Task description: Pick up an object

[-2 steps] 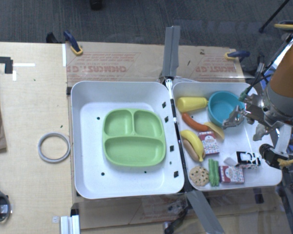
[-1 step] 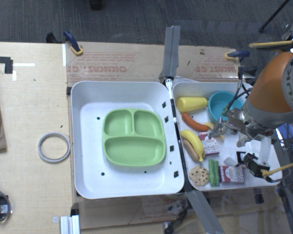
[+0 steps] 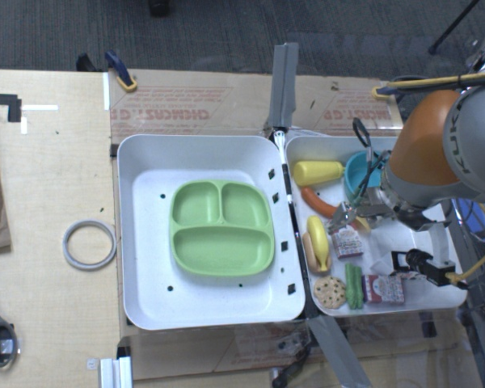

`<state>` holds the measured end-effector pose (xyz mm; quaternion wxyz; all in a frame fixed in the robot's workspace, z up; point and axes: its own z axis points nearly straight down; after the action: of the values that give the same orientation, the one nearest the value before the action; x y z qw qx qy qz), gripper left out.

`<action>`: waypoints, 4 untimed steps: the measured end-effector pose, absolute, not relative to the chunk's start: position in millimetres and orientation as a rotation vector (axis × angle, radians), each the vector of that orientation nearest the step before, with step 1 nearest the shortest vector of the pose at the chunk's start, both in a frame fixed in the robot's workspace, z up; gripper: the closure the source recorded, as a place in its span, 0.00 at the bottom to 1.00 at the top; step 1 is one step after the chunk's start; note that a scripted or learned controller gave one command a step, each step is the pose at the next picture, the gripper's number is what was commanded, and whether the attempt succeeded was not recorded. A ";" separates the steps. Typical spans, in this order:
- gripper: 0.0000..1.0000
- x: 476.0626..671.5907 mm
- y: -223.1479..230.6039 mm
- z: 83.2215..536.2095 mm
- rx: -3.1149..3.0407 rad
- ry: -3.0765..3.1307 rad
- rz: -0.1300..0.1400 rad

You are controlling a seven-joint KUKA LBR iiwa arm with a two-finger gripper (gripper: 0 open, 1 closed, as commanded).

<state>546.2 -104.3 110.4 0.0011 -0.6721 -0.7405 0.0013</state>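
Fingers of the gripper [image 3: 349, 217] were too blurred for us to tell their spread, hovering by the small, light, stiff carton [image 3: 347, 243], best pinched across flat sides.

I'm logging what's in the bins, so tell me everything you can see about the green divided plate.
The green divided plate is pale green, looks like smooth plastic, and is a rounded rectangle. Raised ridges split it into three compartments: two smaller ones on the far side and one wide one on the near side. Nothing lies in it. It lies flat, right side up, slightly turned, near the middle of the left bin, touching only the bin's floor.
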 end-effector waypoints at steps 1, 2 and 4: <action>0.00 564.1 -100.0 92.0 -2.314 -2.127 0.002; 1.00 564.7 -101.1 101.7 -2.314 -2.129 0.002; 0.00 629.6 -125.2 90.1 -2.357 -2.071 0.006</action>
<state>629.6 -125.2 90.1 0.0017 -0.7512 -0.6600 0.0020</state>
